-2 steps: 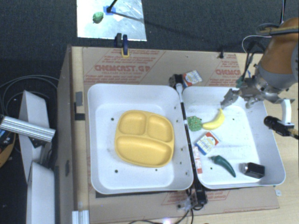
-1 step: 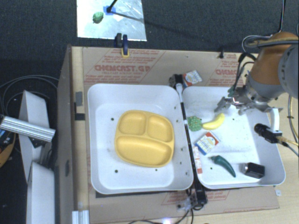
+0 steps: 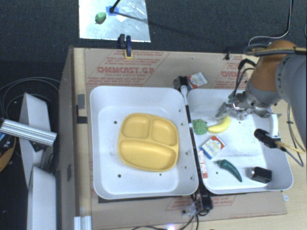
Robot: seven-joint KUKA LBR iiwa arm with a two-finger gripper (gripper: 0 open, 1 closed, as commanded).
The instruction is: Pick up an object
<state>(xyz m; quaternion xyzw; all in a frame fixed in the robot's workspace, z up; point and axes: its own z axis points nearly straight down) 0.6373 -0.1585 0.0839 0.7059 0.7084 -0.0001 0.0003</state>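
Partly blurred claw (image 3: 229, 110) over banana (image 3: 219, 125).

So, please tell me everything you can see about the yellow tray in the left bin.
The yellow tray is a rounded plate, looking like smooth matte plastic, with three hollows: two smaller ones on the far side and one long one on the near side. It lies flat and upright, slightly turned, near the middle of the left bin. Nothing lies in it and nothing touches it except the bin floor. The gripper is over the other bin.
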